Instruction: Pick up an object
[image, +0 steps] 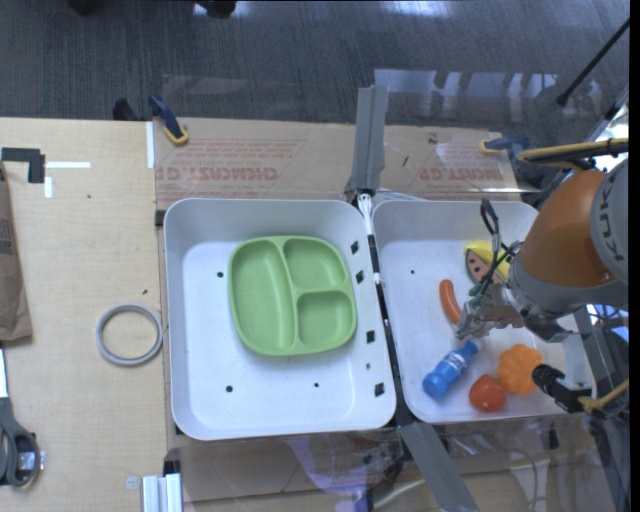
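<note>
Claw (478, 322) tips blurred over hotdog (450, 300)

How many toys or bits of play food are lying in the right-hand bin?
5, though the arm may hide more. A doll figure lies at the back, a sausage left of the tool, a blue bottle in front, then a red tomato and an orange fruit.

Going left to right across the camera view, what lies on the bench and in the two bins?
Scissors → tape ring → green divided plate in the left bin → blue bottle → red ball → orange toy, these three in the right bin.
</note>
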